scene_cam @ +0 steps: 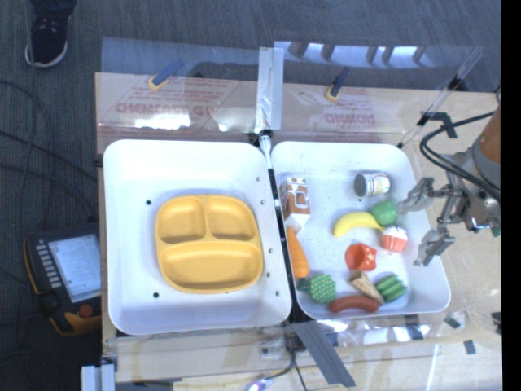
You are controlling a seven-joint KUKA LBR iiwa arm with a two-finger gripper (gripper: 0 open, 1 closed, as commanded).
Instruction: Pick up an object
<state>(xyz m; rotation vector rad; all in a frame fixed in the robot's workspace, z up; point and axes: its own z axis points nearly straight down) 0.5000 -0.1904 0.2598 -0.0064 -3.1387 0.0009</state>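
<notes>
Two shallow white bins sit side by side on the bench. The left bin (130, 218) carries a yellow divided tray (210, 243) at its centre, the largest item in view. The right bin (334, 157) holds a scatter of toy food. Taking that bin's centre as the clock hub, a brown-and-white carton (295, 198) lies at ten o'clock against the dividing wall, with an orange carrot (297, 255) just below it at eight o'clock. A yellow banana (356, 222) lies near the hub, a small jar on its side (373, 185) at one o'clock, and a green round fruit (385, 213) at two o'clock, just beside the banana's tip. A pink-and-white cupcake (394, 238) sits at three o'clock, a red pepper (361, 257) at five o'clock. Along the near edge lie a green bumpy vegetable (321, 287) at seven o'clock, a reddish sausage (354, 304) at six o'clock, a tan wedge (365, 284) above it, and a green pod (391, 287) at five o'clock. The gripper (427, 217) hangs at the bin's three o'clock rim, its fingers spread apart with nothing between them, close to the cupcake but not touching it.
</notes>
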